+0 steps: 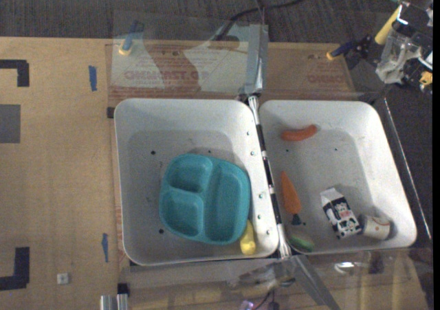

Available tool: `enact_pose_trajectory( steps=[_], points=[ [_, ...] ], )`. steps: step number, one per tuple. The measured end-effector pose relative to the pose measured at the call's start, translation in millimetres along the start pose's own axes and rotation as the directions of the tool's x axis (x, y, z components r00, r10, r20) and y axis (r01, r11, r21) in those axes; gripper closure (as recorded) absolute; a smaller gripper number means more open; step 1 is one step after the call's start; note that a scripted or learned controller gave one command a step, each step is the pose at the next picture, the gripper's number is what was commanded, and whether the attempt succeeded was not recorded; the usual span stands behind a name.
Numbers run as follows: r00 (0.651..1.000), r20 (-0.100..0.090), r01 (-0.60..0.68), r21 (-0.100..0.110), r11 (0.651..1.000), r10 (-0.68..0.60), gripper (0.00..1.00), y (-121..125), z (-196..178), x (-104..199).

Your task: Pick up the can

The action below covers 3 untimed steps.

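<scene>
A small pale can point(377, 227) lies on its side in the front right corner of the right bin point(385, 130), touching the bin wall. Just left of it rests a white carton with black print point(339, 212). My gripper point(404, 54) hangs beyond the far right corner of the right bin, outside it and well away from the can. Nothing shows in its grasp.
The right bin also holds an orange sausage point(298, 133) near the back, a carrot point(291, 196) by the left wall and a green item point(300, 240) at the front. A teal divided plate point(204, 198) and a yellow piece point(247, 239) lie in the left bin point(137, 130).
</scene>
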<state>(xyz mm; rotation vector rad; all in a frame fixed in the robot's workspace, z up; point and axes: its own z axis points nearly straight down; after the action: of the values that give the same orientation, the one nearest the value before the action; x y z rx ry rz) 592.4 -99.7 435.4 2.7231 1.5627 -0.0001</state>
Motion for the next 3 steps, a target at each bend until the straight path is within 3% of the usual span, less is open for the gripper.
enact_pose_trajectory(
  steps=[1, 2, 3],
  points=[
    [0.958, 0.0, 0.288, -0.002, 0.958, -0.288, 1.0, 50, 0, 53],
    [0.929, 0.001, 0.37, -0.004, 0.929, -0.37, 1.0, 83, 0, 6],
    [0.876, 0.0, 0.482, 0.0, 0.876, -0.482, 1.0, 69, -1, 30]
  ],
)
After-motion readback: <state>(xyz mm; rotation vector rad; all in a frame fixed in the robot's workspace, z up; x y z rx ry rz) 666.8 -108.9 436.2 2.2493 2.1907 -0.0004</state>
